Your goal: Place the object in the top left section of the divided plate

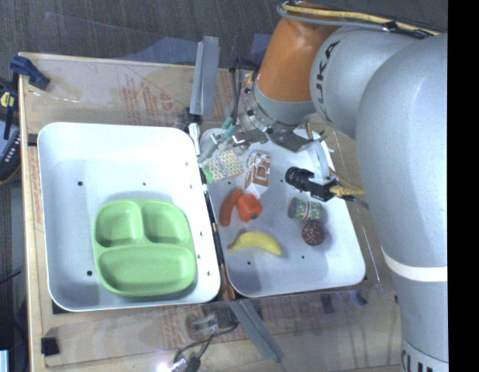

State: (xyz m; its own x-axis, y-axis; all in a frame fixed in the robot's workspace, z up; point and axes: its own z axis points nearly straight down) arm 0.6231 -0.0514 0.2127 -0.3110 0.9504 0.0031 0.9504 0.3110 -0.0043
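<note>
Green plate (144, 247) sat in left bin (61, 177), all sections bare, banana (256, 243), carrot (230, 206), red piece (249, 206), can (307, 209) and carton (258, 170) in right bin (340, 262), gripper (241, 134) over its far edge, grip state unclear.

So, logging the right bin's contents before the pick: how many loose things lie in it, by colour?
Yellow: 1, banana
Orange-red: 2, carrot and pepper
Dark red: 1, round fruit
Printed packaging: 3, packet, carton, can
Total: 7
</note>
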